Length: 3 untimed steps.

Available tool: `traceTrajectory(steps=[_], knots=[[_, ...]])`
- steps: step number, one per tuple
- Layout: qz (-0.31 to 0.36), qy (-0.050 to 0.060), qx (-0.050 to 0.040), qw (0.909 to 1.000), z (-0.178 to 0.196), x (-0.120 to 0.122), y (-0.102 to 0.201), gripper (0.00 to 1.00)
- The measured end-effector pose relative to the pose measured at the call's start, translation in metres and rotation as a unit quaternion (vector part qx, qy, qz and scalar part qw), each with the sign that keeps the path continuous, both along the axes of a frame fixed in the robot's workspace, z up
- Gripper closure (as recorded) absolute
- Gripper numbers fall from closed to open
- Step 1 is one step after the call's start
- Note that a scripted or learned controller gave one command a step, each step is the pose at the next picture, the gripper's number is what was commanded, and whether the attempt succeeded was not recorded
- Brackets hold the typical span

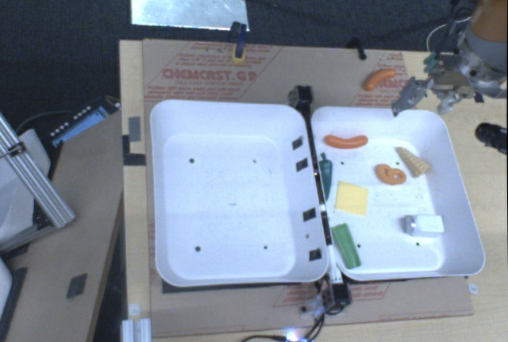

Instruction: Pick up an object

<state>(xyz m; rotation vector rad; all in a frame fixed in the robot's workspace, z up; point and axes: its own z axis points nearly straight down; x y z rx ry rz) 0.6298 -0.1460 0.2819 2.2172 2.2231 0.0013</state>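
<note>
Ice-cream cone (414, 161), lying in the right bin (456, 197) with its long axis running ten to four o'clock, sits at about six o'clock from the gripper (429, 97), whose fingers are spread apart, holding nothing, above the bin's far rim.

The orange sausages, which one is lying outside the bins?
The orange sausage on the brown board beyond the right bin, close to the gripper. The other sausage lies inside that bin.

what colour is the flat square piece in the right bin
Yellow. The flat square piece shows plainly in the camera view, lying in the right bin.
</note>
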Motion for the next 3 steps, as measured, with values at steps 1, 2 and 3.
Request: traceTrajectory(steps=[1, 2, 3], knots=[[0.002, -0.002, -0.0002, 1.0, 0.012, 0.001, 0.0, 1.0], [0.003, -0.007, -0.0008, 1.0, 0.119, 0.034, 0.026, 1.0], [-0.003, 0.0, -0.0012, 1.0, 0.086, 0.038, -0.043, 1.0]])
